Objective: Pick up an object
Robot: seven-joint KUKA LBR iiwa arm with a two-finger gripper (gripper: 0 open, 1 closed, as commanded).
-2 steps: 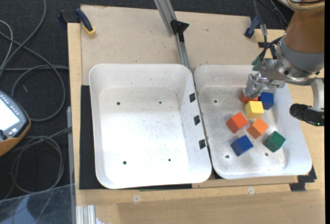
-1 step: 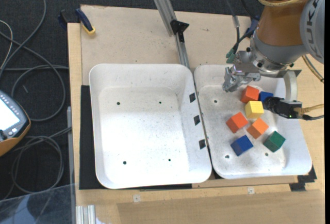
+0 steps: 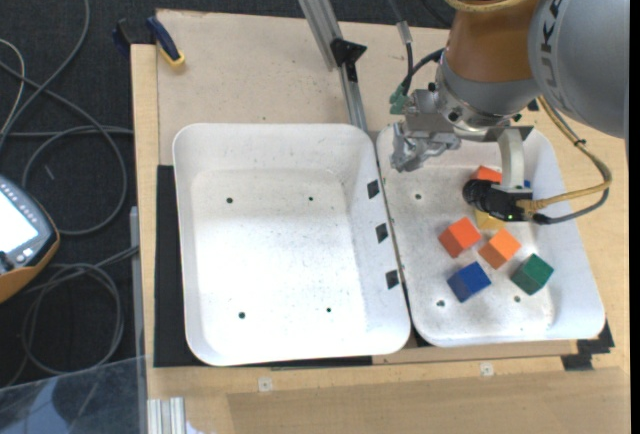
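- Over the far left corner of the right-hand bin (image 3: 432,320), you have the gripper (image 3: 412,150) hanging close above the white floor, just beside the wall shared with the left-hand bin (image 3: 280,252).
- Your arm (image 3: 520,12) comes in from the upper right, its orange band high over the bench and the grey wrist bent down towards the gripper.
- From this angle you cannot tell whether the gripper is parted or closed; it reads as a blurred grey mass.
- The blocks lie in the same bin, nearer the camera and to the right of the gripper, all apart from it.
- A red-orange block (image 3: 460,235) is the closest to the gripper, with a paler orange block (image 3: 499,247) just beside it on its right.
- A blue block (image 3: 468,280) sits just in front of those two, and a green block (image 3: 532,273) lies to its right, near the bin's right wall.
- Another small orange piece (image 3: 488,174) shows under the wrist, partly hidden.
- Black clips (image 3: 381,230) dot the seam between the two bins.
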